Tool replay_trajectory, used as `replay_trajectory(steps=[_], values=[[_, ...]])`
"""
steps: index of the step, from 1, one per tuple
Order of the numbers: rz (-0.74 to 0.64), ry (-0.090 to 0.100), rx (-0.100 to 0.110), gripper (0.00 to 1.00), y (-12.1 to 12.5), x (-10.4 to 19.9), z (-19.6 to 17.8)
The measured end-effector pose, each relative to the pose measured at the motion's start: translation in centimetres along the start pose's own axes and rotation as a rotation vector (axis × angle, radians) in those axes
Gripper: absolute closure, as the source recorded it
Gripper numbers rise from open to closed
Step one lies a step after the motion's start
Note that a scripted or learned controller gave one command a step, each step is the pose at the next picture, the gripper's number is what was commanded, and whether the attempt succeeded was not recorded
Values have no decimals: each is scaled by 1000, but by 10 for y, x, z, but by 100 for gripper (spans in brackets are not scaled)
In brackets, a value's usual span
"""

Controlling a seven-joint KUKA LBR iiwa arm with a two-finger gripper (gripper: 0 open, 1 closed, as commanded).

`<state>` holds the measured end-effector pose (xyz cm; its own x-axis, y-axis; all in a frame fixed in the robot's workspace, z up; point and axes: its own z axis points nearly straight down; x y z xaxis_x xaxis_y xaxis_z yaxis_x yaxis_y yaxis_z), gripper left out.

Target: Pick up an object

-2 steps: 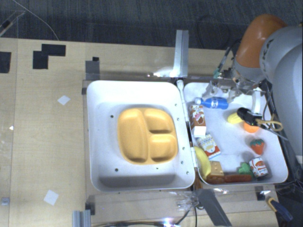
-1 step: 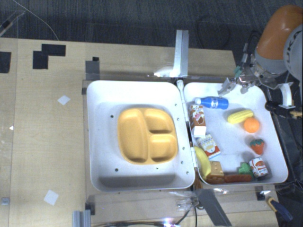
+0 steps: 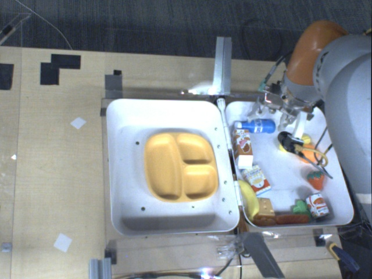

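A robotics lab: a wooden bench (image 3: 52, 173) with two white bins (image 3: 116, 156) under a grey robot arm (image 3: 343, 68).

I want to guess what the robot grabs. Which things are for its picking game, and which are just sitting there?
For picking:
gripper
blue bottle
banana
strawberry
small can
juice carton
right bin

Just sitting there:
yellow tray
left bin
bench

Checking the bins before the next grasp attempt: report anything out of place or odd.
Nothing looks spilled or damaged. The yellow divided tray sits flat in the left bin. The right bin is cluttered: the blue bottle lies on its side among jumbled food items.
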<state>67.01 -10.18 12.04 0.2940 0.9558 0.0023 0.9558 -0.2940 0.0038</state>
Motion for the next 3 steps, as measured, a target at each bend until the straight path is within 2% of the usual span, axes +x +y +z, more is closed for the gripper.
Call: replay_trajectory(steps=[1,2,3], values=[[-111,-4,-4,0,-2,-83,-25],[-169,-1,-8,0,-62,-69,-80],[-468,-3,-2,0,-8,-96,-68]])
